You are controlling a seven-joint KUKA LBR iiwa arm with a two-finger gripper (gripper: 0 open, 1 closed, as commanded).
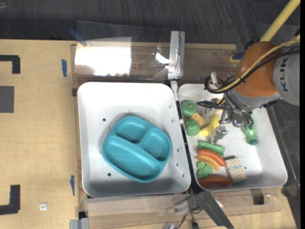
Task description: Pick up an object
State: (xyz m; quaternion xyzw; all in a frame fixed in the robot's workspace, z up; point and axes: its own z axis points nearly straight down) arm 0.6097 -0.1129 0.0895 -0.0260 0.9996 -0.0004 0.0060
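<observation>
A: What lies in the two bins?

B: The left bin (pixel 90 128) is white, shallow, with rounded corners. Near its middle is a teal plastic plate (pixel 137 148), smooth, with three compartments. The right bin (pixel 274 147) holds small toy foods along its left edge: two round green pieces (pixel 189 109) at the far end, a yellow piece (pixel 213 122) beside them, then a flat green strip (pixel 211 147), an orange carrot-like piece (pixel 212 158), a red piece (pixel 215 180) at the near edge, and a speckled block (pixel 236 170) beside it. A small green bottle-shaped toy (pixel 250 134) lies apart, nearer the right edge.

A: And the gripper?

B: The gripper (pixel 228 123) hangs over the far half of the right bin, metallic, under the orange band (pixel 257 73). I cannot tell if it is released or clenched; wires cover it. I see nothing between its tips.

A: Which toy is nearest?

B: The yellow piece, just left of the gripper. The green bottle is just to the right.
</observation>
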